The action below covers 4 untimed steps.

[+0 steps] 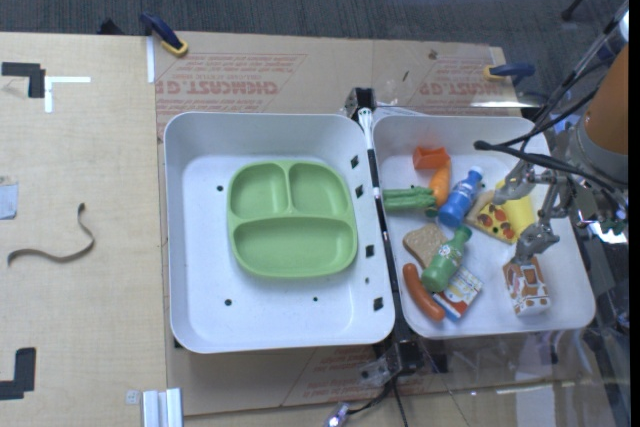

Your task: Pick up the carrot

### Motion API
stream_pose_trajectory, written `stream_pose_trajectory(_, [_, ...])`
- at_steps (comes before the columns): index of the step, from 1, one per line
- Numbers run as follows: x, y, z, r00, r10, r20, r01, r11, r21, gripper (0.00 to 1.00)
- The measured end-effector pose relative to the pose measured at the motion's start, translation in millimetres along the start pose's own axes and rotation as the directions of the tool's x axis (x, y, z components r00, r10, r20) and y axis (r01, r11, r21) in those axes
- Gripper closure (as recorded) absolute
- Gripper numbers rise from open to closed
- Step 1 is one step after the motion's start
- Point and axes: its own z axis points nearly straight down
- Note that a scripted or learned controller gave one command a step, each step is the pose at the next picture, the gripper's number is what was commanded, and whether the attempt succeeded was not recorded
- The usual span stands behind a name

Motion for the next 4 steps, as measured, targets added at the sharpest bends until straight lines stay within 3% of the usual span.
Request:
stream_pose_trajectory(1, [-50, 26, 120, 0.995, 0.098, 0.004, -0.098, 0.995, 0.000, 0.00])
stream_pose_trajectory(2, [-99, 31, 123, 0.934, 0.355, -0.032, -0.355, 0.935, 0.011, 0.00])
stream_pose_trajectory(3, [-126, 63, 123, 0.935, 0.355, -0.019, -0.355, 0.935, 0.006, 0.00])
stream_pose_trajectory(4, [-126, 17, 123, 0.924, 0.381, -0.020, -0.381, 0.925, 0.002, 0.00])
